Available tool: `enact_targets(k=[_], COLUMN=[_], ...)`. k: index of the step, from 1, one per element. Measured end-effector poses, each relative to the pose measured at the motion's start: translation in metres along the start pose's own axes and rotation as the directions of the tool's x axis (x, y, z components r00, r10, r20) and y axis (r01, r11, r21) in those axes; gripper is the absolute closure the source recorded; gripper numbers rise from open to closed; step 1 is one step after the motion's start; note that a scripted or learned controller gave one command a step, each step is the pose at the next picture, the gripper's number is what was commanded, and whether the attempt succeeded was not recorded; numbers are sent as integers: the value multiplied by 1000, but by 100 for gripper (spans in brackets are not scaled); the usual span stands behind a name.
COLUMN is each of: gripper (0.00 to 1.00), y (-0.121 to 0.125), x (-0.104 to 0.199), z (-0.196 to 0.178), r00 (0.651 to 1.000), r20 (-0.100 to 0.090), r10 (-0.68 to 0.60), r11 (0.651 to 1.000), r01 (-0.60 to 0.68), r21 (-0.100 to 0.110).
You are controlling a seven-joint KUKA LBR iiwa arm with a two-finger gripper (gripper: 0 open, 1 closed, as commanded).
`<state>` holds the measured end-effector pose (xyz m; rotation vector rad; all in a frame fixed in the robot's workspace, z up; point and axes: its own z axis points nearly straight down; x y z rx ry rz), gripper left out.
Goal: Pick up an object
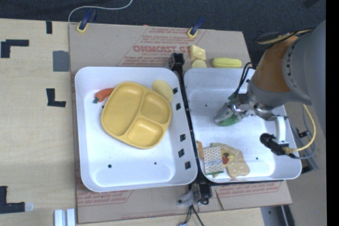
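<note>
Reaching in from the right, the arm (pixel 280 71) lowers its gripper (pixel 226 115) into the right bin (pixel 212 82), where a small green object (pixel 229 121) lies against the fingertips. From where I stand the fingers look closed or nearly so around that green piece, but the wrist hides too much to say whether they truly have it or merely rest on it, so I cannot tell. Near the front of the same bin lie a patterned flat piece (pixel 213 159) and a pale cookie-like toy (pixel 237 166), well apart from the gripper. The left bin (pixel 90 166) holds a yellow divided plate (pixel 137 114), with an orange item (pixel 104 93) just beside its far-left edge and a yellow fruit (pixel 163 88) touching its far-right edge. Two pale yellow pieces (pixel 197 55) and a corn cob (pixel 226 63) sit on the cardboard (pixel 159 42) beyond the bins. My worry is a thin hold: the green object is small and low against the floor, so a pinch on its edge could let it slip as the arm lifts, or the fingertips could scrape the bin and push it away.
</note>
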<state>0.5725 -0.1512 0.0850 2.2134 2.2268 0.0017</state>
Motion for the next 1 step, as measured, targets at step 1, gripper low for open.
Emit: enact_targets(k=[1], gripper=[100], y=[-4], x=[81], z=[-106], r00=[1000], r20=[-3], r10=[-4], r11=[1000], r01=[4], r21=[-7])
